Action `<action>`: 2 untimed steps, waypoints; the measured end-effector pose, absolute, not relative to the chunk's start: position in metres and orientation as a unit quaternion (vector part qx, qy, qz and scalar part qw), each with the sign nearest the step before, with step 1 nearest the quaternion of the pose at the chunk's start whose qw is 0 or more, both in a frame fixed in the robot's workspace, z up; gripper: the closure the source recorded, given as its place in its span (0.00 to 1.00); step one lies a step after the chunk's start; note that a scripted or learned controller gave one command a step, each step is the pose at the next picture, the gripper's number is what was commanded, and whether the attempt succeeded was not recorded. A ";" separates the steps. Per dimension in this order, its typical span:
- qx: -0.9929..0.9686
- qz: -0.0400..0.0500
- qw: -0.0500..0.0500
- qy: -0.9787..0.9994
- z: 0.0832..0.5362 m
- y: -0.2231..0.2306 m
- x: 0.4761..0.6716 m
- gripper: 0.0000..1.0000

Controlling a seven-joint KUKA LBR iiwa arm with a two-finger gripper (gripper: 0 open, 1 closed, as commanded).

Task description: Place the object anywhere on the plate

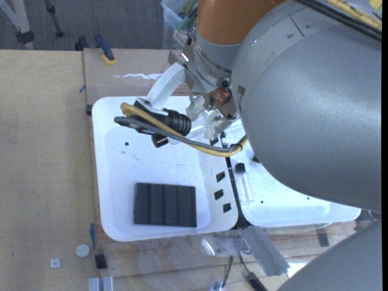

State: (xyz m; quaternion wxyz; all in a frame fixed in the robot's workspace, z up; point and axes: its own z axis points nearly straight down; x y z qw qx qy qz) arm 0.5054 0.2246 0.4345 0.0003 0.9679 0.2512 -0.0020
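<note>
Dark ribbed plate (pixel 165 204) sits near side of left bin (pixel 109 162), arm (pixel 315 96) and cable bundle (pixel 157 125) blocking right bin (pixel 285 205); end effector (pixel 209 117) state can't tell, no legible text.

the grey arm (pixel 315 102) with its orange band (pixel 227 11) fills the upper right and covers much of the right bin (pixel 285 208). below the band, the gripper (pixel 209 117) hangs over the far edge of the left bin (pixel 109 180), near where the two bins meet; its fingertips are lost in brackets and cables. a yellow cable and black hoses (pixel 160 123) loop out leftward from the wrist above the bin. a dark ribbed rectangular block (pixel 165 204) lies flat on the left bin's floor, toward the near side. the tabletop (pixel 42 162) is pale wood, with a small grey disc (pixel 82 250) near its front edge.
</note>
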 end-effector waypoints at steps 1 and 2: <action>0.994 0.002 0.001 0.105 0.434 0.223 0.504 1.00; 0.979 -0.003 0.004 0.203 0.433 0.218 0.482 1.00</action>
